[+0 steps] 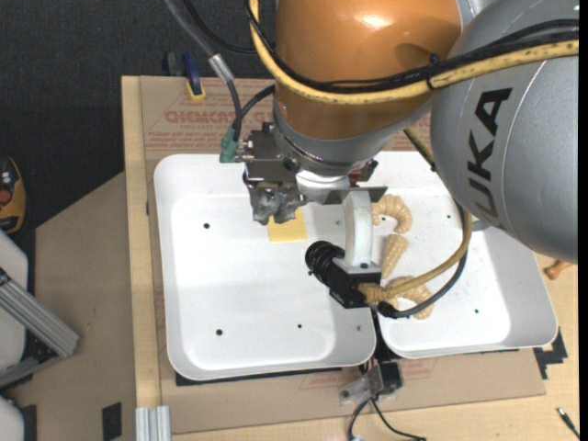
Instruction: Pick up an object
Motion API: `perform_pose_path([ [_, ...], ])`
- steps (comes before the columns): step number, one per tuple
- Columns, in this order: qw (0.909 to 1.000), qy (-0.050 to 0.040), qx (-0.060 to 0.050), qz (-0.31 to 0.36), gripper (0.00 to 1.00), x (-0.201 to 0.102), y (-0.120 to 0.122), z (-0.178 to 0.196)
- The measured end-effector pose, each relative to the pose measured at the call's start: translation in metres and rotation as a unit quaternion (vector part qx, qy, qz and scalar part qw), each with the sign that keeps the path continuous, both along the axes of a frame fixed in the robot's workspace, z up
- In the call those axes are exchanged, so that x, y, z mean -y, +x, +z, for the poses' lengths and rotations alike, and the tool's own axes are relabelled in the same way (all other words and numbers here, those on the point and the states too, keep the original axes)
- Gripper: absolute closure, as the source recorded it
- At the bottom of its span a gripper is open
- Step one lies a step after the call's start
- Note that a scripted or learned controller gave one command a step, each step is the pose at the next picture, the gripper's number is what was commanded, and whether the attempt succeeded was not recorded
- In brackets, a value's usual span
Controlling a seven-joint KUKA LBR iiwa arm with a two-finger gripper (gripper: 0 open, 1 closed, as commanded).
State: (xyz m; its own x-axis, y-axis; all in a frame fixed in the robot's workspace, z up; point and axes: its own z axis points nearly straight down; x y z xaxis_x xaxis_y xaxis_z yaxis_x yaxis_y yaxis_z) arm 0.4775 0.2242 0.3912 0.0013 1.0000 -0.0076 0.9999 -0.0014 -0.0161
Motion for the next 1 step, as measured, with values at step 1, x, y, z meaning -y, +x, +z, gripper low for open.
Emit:
perform_pose_path([
  [1,0.9998,0.0081,0.017,0.002,1.0,0.0,0.002,0.1515],
])
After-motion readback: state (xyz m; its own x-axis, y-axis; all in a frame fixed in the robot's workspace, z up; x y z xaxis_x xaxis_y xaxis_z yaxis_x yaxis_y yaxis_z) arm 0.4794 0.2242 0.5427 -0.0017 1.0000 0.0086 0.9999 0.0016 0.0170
